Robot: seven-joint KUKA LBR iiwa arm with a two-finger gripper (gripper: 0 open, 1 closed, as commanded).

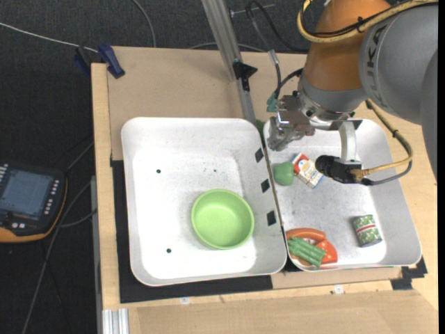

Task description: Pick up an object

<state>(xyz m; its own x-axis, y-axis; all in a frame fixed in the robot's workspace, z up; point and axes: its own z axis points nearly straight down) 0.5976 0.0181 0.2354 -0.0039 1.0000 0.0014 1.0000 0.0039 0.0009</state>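
My gripper [278, 139] hangs over the upper left corner of the right bin [389, 186], close to the wall between the two bins. A small green ball [284, 173] lies just below it, apart from it. Right beside the ball rests a red and white carton [306, 169]. Further toward the front right stands a green can [366, 229]. At the bin's front left corner lies an orange and green toy vegetable piece [311, 248]. Nothing shows in the gripper.
A light green bowl [222, 218] sits in the left bin [149, 186], toward its front right. A metal post [226, 40] slants up behind the bins. A black cable fitting [341, 168] of the arm hangs over the right bin's middle.
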